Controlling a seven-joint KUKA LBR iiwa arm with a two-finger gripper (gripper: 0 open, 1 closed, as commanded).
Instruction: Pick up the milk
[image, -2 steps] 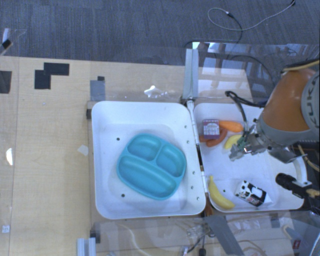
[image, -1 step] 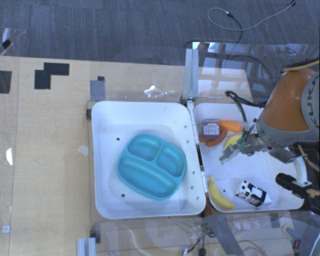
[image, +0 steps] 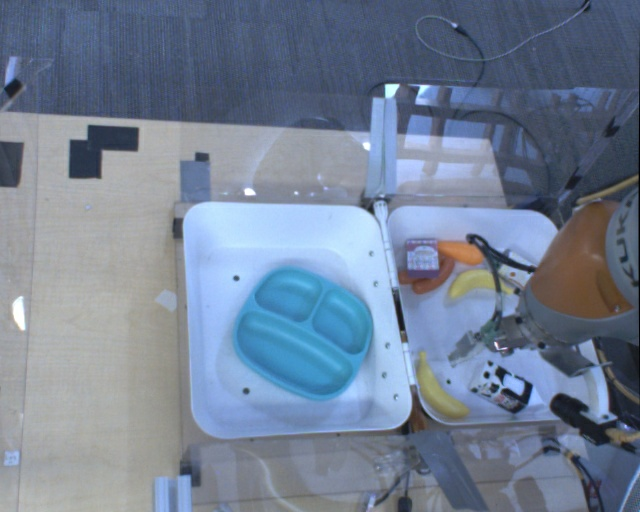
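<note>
Milk carton (image: 501, 386), lying flat, near-right of right bin (image: 432, 412); tool (image: 478, 343) hovers just left/above, spread, holding nothing. Centre over carton before descent; avoid banana (image: 438, 388).

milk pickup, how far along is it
Nothing looks done yet: the milk carton lies on the floor of the right bin, near its front edge, not lifted. In hand: the hand hovers just above and left of the carton. Left: closing on the carton and raising it.
</note>
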